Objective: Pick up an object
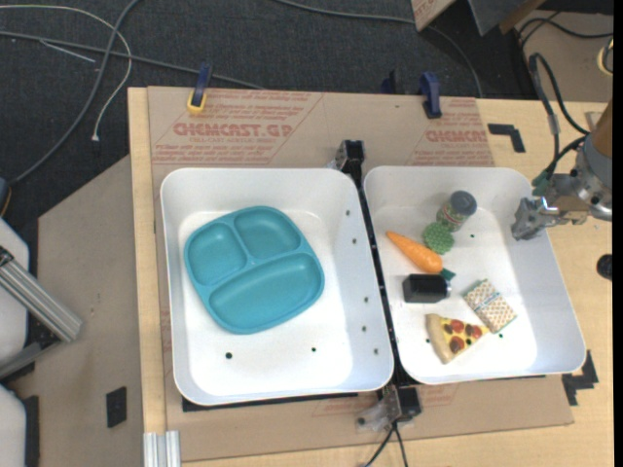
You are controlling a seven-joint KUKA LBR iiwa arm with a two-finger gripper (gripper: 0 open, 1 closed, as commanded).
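Left shallow white bin [185, 261]: held one teal plastic divided tray [255, 268], lying flat.

Right shallow white bin [487, 358]: held an orange toy carrot [417, 251]; a green knobbly toy [439, 236] touching a small grey-lidded jar [458, 207]; a black rectangular block [425, 287]; a patterned wrapped packet [490, 305]; a toy pizza slice [453, 336].

Metal two-finger gripper [531, 218]: sat at that bin's right rim, apart from every object. Whether it was open or closed could not be told.
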